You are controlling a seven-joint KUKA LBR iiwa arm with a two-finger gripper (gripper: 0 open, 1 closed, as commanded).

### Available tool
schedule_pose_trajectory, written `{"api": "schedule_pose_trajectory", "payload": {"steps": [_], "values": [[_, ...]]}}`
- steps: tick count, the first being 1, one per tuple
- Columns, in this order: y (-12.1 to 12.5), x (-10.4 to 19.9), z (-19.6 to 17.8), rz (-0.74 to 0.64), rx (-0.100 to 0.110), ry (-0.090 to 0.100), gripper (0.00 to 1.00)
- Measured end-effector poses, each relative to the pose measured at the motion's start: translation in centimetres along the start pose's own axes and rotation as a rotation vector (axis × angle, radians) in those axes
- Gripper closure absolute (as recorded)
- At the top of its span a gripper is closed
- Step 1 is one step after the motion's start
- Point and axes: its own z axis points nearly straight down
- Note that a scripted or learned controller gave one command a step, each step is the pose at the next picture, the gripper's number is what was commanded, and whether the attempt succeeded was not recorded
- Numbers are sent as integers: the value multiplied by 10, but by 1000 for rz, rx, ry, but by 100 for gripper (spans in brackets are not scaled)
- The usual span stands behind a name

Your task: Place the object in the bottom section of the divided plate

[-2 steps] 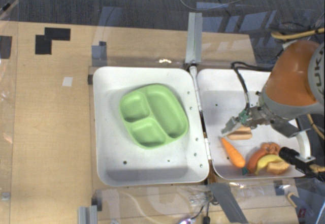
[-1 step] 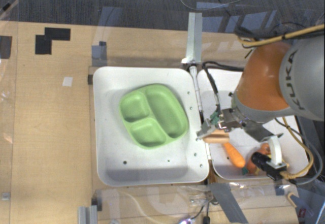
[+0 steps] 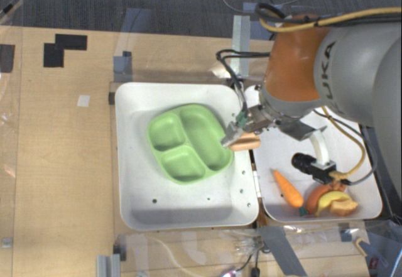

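A light green divided plate (image 3: 152, 142) lies in the left white bin (image 3: 157, 206), with one long section on its right and two smaller ones on its left. My gripper (image 3: 240, 134) hangs over the plate's right rim, near the wall between the two bins. It is shut on a small brown sausage-shaped piece (image 3: 247, 142), which lies level at its fingertips, just right of the plate's edge and above the bin floor. Nothing lies in any of the plate's sections.
The right white bin (image 3: 276, 153) holds an orange carrot (image 3: 287, 188) and, at its front right corner, a cluster of orange, yellow and tan food pieces (image 3: 331, 200). The arm's wide grey and orange body covers the back of the right bin.
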Motion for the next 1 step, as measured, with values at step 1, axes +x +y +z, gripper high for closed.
{"api": "schedule_pose_trajectory", "payload": {"steps": [1], "values": [[-24, 62, -25, -44, -1, 0, 100]]}}
